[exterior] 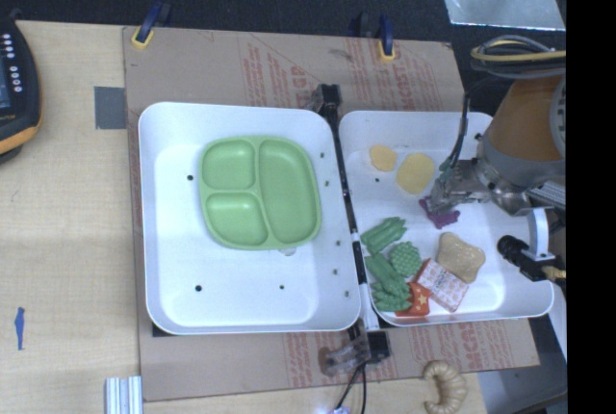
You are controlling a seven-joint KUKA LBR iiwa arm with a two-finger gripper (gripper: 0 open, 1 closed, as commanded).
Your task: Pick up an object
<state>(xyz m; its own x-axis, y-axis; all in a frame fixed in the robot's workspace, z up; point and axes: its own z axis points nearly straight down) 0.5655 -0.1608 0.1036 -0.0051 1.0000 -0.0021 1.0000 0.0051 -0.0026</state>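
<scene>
camera view looks down on the gripper (445, 200) in the right bin (500, 308), low over a small purple object (441, 215) near the bin's middle; whether it is open or closed i cannot tell. the purple piece lies just under and toward the near edge from the tip. two yellow discs (404, 167) sit toward the far edge, a tan lump (460, 256) and green toys (390, 260) toward the near edge. the green divided plate (260, 193) rests in the left bin (168, 210).
</scene>
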